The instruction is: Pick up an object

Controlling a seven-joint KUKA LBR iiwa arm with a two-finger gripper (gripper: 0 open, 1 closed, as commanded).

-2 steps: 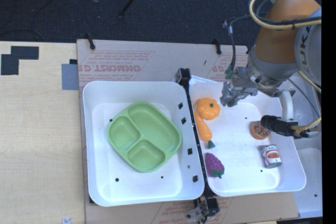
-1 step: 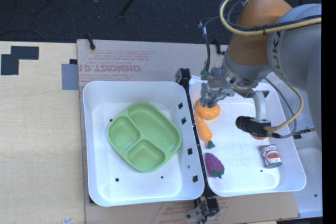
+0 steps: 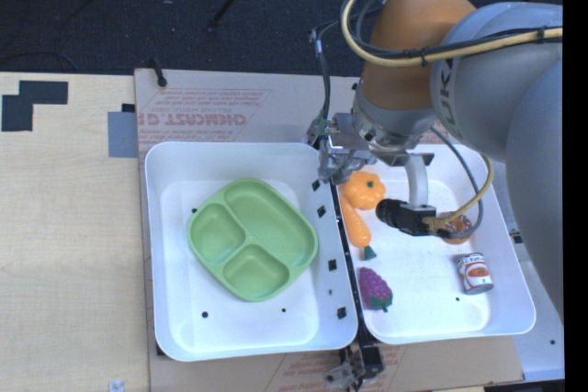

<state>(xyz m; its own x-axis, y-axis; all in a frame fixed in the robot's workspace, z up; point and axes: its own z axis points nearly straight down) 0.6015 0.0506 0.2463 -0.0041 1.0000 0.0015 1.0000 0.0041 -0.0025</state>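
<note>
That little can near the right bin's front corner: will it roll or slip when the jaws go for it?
The small can lies on its side, so a nudge would likely roll it. Its smooth, rigid-looking wall may slip. It probably weighs little.

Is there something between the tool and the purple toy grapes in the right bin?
Nothing visible blocks it. The purple toy grapes lie apart in the right white bin; the orange toy carrot lies beside, nearer the tool.
</note>
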